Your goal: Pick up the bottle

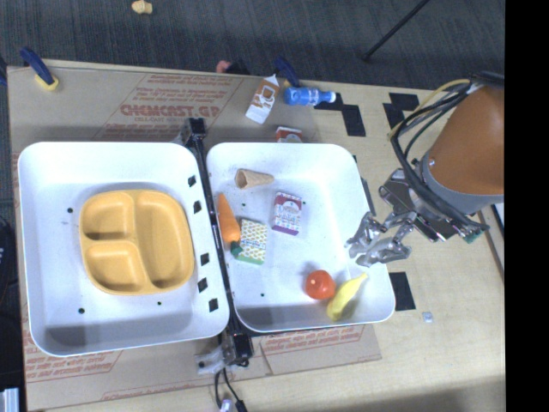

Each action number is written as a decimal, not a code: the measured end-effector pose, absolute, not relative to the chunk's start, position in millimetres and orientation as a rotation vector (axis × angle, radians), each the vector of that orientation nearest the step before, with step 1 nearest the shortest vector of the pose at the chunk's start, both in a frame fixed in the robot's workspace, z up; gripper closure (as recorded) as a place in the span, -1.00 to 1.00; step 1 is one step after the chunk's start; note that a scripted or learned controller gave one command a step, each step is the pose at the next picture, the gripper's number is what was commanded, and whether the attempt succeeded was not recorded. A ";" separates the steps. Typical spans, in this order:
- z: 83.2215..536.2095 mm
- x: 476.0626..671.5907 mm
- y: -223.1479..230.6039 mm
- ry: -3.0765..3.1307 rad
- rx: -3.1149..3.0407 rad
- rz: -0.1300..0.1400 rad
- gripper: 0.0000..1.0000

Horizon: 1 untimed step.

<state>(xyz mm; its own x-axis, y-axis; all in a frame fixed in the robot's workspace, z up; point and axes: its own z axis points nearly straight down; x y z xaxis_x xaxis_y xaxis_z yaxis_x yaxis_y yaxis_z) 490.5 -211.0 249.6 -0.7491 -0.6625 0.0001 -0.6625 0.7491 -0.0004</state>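
Observation:
The bottle [305,97] is small and blue with a pale cap. It lies on its side on the bench beyond the far edge of the right bin [343,166], outside both bins. My gripper [376,242] hangs over the right bin's right rim, well to the near right of the bottle. Its metal fingers [365,233] stand open with nothing between them. The grey arm with its orange band [472,144] comes in from the right.
In the right bin lie a cone [255,178], a carrot [227,217], a purple carton [288,212], a checkered packet [251,240], a tomato [319,284] and a banana [345,296]. A yellow divided plate [137,239] sits in the left bin [34,230]. A small carton [262,99] lies left of the bottle.

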 end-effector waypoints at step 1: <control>229.9 482.8 -210.9 3.009 -0.909 0.001 1.00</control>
<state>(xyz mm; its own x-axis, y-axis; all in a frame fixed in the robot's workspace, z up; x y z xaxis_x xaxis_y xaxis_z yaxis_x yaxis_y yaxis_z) 482.8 -210.9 229.9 -0.8326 -0.5539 0.0014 -0.5539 0.8326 0.0009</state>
